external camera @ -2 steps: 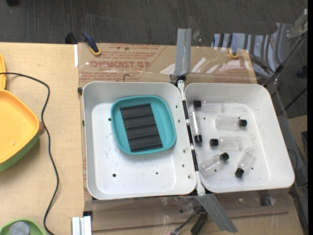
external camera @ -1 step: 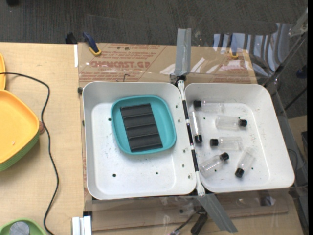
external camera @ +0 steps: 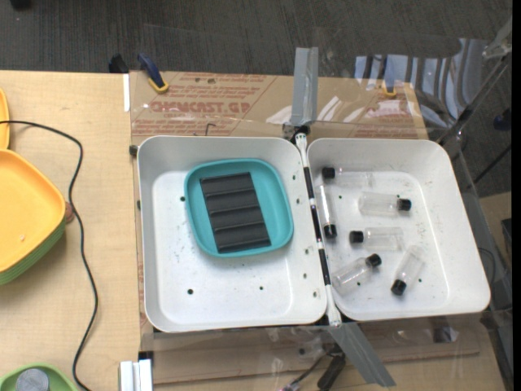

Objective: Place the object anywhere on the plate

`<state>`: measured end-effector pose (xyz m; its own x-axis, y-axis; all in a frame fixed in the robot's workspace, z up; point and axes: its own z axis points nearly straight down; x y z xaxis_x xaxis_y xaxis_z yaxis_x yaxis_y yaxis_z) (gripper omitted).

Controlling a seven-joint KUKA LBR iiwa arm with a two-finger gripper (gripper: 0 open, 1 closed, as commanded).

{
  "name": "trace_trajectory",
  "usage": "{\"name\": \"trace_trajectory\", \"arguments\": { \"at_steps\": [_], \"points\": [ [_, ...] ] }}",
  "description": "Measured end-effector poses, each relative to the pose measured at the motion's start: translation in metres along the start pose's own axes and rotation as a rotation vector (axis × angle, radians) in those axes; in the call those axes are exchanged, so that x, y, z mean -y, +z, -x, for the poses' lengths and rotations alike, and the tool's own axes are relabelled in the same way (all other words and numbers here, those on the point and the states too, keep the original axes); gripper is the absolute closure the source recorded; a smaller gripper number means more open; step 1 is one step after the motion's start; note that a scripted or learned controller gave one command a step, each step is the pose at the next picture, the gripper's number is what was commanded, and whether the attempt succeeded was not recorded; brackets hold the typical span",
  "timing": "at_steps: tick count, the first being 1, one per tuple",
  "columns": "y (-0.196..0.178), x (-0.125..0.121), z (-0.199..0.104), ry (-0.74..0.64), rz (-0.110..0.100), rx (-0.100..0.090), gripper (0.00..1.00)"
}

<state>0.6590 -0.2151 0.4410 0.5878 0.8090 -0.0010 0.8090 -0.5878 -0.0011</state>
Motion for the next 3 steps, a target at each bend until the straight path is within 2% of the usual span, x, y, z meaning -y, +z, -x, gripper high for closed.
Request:
{"name": "trace_trajectory", "arguments": {
  "at_steps": [1, 2, 3],
  "points": [
    [-0.001, -0.001, 0.002, 0.079, 0.001, -0.001, 0.00],
    [0.003, 0.004, 0.006, 0.301, -0.005, 0.002, 0.00],
    [0.002, 0.003, 0.012, 0.421, -0.004, 0.003, 0.00]
  ]
}}
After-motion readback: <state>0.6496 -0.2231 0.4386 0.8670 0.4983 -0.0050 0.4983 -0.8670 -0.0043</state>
